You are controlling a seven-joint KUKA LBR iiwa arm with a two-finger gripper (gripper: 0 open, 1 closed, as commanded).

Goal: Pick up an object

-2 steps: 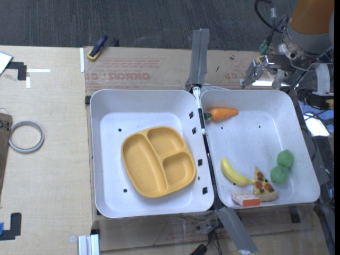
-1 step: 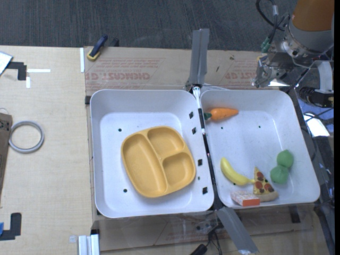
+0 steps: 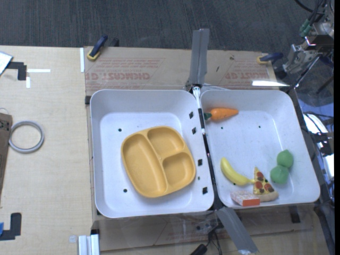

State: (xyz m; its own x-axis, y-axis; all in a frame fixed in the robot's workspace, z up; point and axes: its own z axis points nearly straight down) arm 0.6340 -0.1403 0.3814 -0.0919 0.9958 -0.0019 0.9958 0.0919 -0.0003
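The right bin (image 3: 297,122) holds an orange carrot (image 3: 222,113) near its far left corner. A yellow banana (image 3: 235,173), a pizza slice (image 3: 261,182) and a pink-and-white block (image 3: 245,198) lie close together at its near edge. Two green round pieces (image 3: 282,167) rest by its right wall. My gripper (image 3: 304,51) is a metal assembly with cables past the right bin's far right corner, well away from every object, with nothing visibly in it.
The left bin (image 3: 106,142) contains a yellow divided plate (image 3: 158,161). A tape roll (image 3: 25,136) lies on the bench at far left. Blue clamps (image 3: 97,47) (image 3: 271,58) sit on the cardboard behind the bins.
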